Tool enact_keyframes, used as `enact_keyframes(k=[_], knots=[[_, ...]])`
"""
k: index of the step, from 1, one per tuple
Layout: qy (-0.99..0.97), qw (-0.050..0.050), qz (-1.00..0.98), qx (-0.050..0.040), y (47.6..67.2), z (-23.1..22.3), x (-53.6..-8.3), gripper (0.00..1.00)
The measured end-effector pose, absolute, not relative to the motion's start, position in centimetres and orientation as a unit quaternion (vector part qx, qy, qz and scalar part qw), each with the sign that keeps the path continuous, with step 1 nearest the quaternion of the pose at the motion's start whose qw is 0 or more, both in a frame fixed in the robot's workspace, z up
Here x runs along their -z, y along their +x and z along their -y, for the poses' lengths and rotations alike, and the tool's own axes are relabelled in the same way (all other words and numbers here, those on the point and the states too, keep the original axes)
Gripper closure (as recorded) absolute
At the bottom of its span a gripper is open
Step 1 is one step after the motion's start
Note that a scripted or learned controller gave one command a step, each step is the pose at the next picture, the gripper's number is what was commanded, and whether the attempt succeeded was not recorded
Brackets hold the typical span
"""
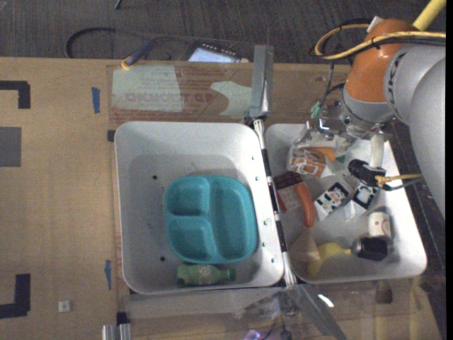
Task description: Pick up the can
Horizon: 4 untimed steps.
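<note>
At the near right of the right bin (414,257), we take the small dark cylinder lying on its side for the can (371,248); it is just beside a yellow object (329,252). Farther off, the gripper (338,139) hangs over a snack bag (311,160), well apart from the can. We cannot tell whether it is open or closed. We judge this the approach step: next it must travel nearward and descend over the can.

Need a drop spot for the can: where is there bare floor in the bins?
Left bin: bare floor above and left of the teal tray; a green bottle fills its lower edge. Right bin: crowded throughout, with the tool over its top.
</note>
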<state>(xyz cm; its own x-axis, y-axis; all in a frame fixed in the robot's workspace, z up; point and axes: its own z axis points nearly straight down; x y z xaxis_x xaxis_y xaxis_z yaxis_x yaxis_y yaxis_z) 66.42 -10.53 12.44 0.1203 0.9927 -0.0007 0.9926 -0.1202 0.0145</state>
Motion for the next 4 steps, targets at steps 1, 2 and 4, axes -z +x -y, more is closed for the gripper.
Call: enact_keyframes(k=[1,2,4], knots=[[0.817,0.004,-0.577,-0.0065,65.5,10.5,-9.2,0.0],[0.807,0.001,-0.59,0.0004,66.8,9.4,-8.9,0.0],[0.857,0.0,-0.516,0.0008,66.7,10.4,-15.3,0.0]])
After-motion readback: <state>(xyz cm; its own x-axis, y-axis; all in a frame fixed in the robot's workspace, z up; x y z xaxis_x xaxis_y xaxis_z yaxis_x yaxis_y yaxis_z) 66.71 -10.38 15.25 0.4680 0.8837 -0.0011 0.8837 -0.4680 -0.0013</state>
